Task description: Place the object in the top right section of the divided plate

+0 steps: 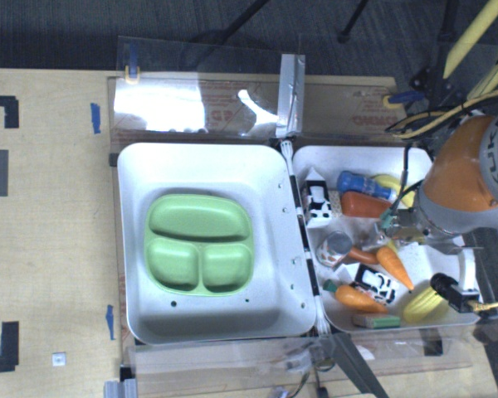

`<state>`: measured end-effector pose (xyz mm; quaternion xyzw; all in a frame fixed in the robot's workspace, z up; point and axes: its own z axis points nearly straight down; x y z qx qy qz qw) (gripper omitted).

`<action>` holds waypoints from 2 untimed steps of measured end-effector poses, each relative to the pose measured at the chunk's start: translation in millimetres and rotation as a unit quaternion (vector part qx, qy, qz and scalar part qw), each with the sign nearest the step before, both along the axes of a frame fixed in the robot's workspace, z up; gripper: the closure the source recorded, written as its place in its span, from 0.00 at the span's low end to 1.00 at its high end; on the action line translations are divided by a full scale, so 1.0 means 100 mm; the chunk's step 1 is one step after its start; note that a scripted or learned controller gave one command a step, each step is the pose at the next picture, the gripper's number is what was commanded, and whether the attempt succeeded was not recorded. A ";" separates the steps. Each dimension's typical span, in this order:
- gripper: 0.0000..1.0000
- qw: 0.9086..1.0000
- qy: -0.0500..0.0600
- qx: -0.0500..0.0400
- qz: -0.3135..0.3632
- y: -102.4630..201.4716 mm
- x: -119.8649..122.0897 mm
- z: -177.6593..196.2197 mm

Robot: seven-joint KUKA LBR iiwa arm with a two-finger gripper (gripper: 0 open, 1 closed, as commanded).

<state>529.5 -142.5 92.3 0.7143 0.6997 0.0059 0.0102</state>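
1. Counter [41,247] of pale wood carried two white bins side by side, the left bin [141,172] and the right bin [448,322].
2. Arm [469,181], grey with its orange band, reached in from the right over the right bin, and its bulk covered that bin's upper right corner.
3. Plate [201,240], green and divided, lay alone in the left bin: one long section across the top, two smaller ones below. No part of it that could be called the top right held anything.
4. Toys lay heaped in the right bin, well apart from the plate: a carrot [396,268] just beside the gripper, a second carrot [354,297] lower down, a yellow piece [423,305], a blue and red item [363,191], and two black-and-white pieces [317,201] [378,284].
5. Object for the task was not singled out; I judged it to be somewhere in that heap, probably the carrot nearest the gripper.
6. Handling, as a judgement: such toys looked light, stiff and smooth, likely plastic, so apt to slip or roll. The carrot's thick upper half, taken across its width, seemed the safest hold.
7. Gripper [392,222] hung low over the heap; whether the fingers stood wide, narrow or closed on something could not be told, since the wrist and clutter blurred them.
8. Small things near the gripper, including a greyish round piece [336,245], were too blurred to name.
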 end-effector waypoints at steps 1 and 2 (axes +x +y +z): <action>1.00 1.000 0.011 0.002 0.009 -0.20 0.57 0.33; 1.00 0.997 0.002 -0.001 0.071 0.21 -0.04 0.01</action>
